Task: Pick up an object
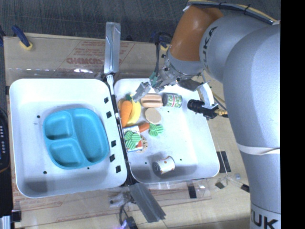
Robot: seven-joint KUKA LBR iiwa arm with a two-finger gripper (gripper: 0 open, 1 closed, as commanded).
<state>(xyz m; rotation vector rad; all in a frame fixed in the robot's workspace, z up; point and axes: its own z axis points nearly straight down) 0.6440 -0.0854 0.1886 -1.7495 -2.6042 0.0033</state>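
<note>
Bench: brown cardboard-covered surface (57, 56) under two shallow white bins set side by side, seen from above at a slant.
Left bin (24, 128): holds a light-blue plastic divided tray (75, 137) with three compartments, lying near its middle.
Right bin (200, 142): holds a cluster of toy foods toward its upper left.
Cluster: an orange carrot-shaped toy (126, 111) touching a yellow banana-shaped toy (136, 111); a hot-dog bun toy (151, 99) just right of them; a small green-labelled can (172, 100) lying on its side beside the bun; a tan round disc (153, 115) below the bun; green-and-white striped pieces (132, 139) lower down.
Apart: a small silvery cup on its side (163, 165) near the bin's lower edge.
Arm: grey with an orange band (190, 32), reaching in from the right over the right bin's upper rim.
Gripper (141, 90): low over the cluster's upper edge, just above the bun and banana; whether its fingers are spread or closed cannot be told, and no object is seen between them.
</note>
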